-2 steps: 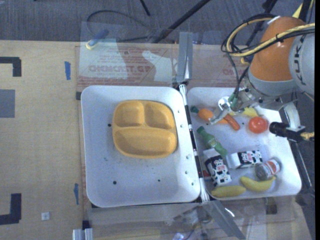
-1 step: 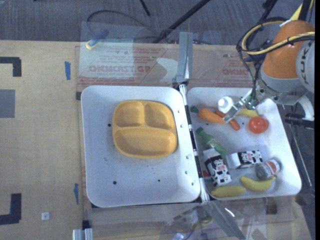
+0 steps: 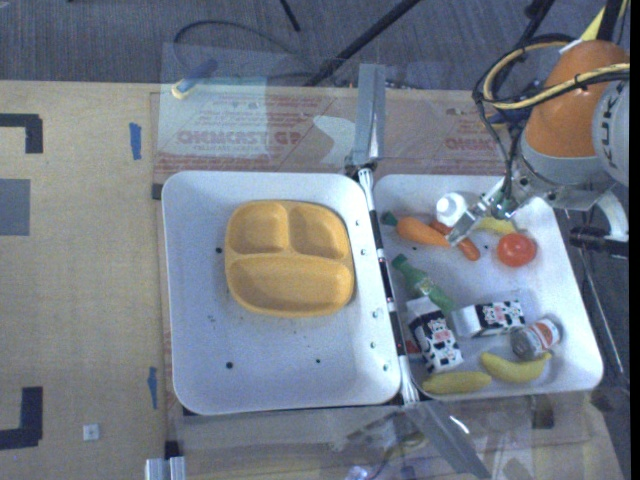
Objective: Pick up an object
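Two bins sit side by side on the desk (image 3: 80,268), with a divider rail (image 3: 378,268) between them. The left bin (image 3: 190,368) holds a sectioned tray (image 3: 289,258), lying toward its back half.

The right bin (image 3: 575,298) holds many small things. At the back, a carrot (image 3: 422,232) lies left, a bottle cap (image 3: 451,208) just behind it, and a tomato (image 3: 516,249) to the right. The pincer (image 3: 470,220) hangs over the bin between carrot and tomato.

In the middle, a bottle (image 3: 420,280) lies slanted near the rail. Toward the front, two small cartons (image 3: 434,338) (image 3: 492,318) lie side by side, with a can (image 3: 535,338) to their right. Two bananas (image 3: 456,382) (image 3: 516,367) lie along the front edge.
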`<state>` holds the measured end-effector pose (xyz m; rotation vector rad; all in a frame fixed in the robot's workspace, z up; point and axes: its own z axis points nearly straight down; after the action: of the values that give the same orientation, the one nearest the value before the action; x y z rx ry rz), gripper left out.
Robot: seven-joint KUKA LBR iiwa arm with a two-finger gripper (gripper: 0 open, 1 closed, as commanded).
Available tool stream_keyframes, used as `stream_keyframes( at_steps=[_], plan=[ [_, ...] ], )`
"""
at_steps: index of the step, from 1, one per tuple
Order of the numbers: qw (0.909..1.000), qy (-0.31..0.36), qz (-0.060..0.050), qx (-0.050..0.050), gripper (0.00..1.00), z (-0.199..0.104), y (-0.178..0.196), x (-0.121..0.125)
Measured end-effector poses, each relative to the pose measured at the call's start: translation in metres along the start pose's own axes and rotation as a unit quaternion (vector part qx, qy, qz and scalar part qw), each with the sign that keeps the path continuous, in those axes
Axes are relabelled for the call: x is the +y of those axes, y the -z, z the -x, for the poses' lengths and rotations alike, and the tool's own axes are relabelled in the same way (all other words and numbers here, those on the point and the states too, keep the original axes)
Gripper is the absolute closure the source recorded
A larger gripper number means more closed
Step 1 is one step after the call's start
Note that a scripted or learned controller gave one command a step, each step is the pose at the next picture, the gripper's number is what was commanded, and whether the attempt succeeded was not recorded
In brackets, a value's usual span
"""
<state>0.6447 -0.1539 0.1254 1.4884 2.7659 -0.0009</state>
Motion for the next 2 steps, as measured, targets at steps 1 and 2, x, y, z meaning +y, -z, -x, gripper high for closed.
stream_keyframes(
  at_steps=[1,2],
  plan=[
    [0.9948,-0.102,0.008,-0.007,0.00,0.0090,-0.0263,0.0032],
    [0.9948,-0.102,-0.002,0.000,1.00,0.0074,-0.0211,-0.0015]
  ],
)
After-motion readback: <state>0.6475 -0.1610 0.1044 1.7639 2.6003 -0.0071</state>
